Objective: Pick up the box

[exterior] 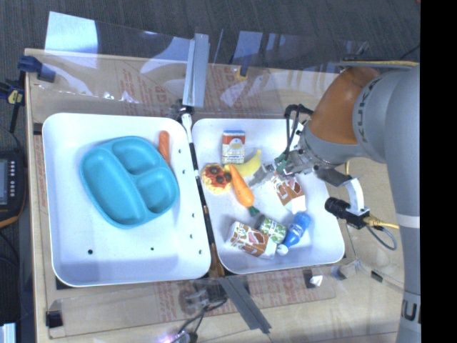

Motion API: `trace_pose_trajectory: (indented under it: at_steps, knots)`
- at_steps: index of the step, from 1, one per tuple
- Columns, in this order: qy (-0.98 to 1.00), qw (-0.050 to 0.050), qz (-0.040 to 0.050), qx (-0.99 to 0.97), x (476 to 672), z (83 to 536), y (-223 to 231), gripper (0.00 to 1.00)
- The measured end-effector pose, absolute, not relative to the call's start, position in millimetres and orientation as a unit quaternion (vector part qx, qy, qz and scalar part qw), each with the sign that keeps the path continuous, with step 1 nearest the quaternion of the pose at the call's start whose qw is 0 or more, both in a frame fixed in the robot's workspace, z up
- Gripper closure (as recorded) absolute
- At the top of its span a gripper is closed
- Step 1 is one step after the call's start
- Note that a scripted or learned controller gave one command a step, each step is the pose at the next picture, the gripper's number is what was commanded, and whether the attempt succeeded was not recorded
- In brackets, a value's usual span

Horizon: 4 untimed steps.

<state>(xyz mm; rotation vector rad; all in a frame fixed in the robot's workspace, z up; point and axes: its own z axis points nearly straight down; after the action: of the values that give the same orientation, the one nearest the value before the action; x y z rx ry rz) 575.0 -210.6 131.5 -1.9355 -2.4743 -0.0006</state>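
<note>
Box (233,147) with an unreadable red-and-white label stands beside the banana (249,164).

You've got even, fairly bright overhead light w/ soft shadows under the right bin's (325,252) items, pale bluish glare patches on the clear panel (143,63) at the back, white bin floors near blown out, fine grain overall, and slight softness on small labels & toward the edges.
</note>
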Motion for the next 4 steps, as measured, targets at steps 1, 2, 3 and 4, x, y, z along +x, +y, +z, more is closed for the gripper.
trace_pose_trajectory:
  at_steps: [1,2,3,4]
  knots:
    - [-0.798,-0.001,0.0,-0.603,592.6,112.6,-211.0,0.0]
    - [-0.839,-0.004,0.0006,-0.544,609.2,93.6,-209.7,0.0]
    - [-0.81,0.008,0.0064,-0.587,650.4,89.1,-200.5,0.0]
    - [-0.851,0.0,0.0008,-0.524,657.2,93.1,-153.6,0.0]
